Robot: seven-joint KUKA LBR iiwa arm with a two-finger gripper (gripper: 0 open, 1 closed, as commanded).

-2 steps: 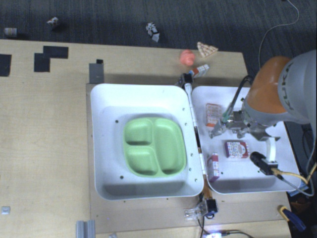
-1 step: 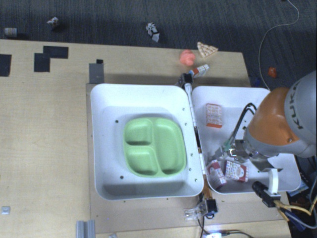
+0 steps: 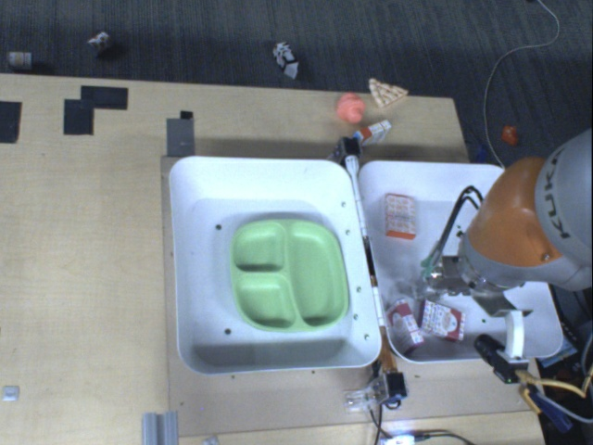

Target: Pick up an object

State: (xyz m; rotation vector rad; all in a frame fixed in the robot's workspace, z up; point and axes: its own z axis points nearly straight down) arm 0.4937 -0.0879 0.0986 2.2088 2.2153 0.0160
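Right, quick pass from my remote seat. Two white bins sit side by side; the left bin (image 3: pixel 190 276) holds a green divided tray (image 3: pixel 289 273) lying flat in the middle, likely parked there as a drop target or just clutter. The right bin (image 3: pixel 375 193) has the pickable stuff: a small white-and-orange packet (image 3: pixel 400 216) near the far end, on its own, and a cluster at the near end, a dark reddish object (image 3: pixel 405 324) just beside a red-and-white carton (image 3: pixel 441 319).

My arm (image 3: pixel 519 225) comes in from the right and is bent down over the right bin, wrist low over the near cluster. The gripper (image 3: pixel 445 281) sits just above the carton, hidden under the wrist housing from this angle, so whether it's spread or closed, or has anything, I cannot tell. Nothing looks lifted; both near items seem to rest on the bin floor.

My read: this is the approach or descent step for a grasp on the carton or its dark neighbour. Those two nearly touch and lie close to the bin wall, so a pinch could catch both or slip off. Loose bits lie on the bench (image 3: pixel 83 248) beyond the bins, a pink ball (image 3: pixel 350 108) among them, outside the work area.
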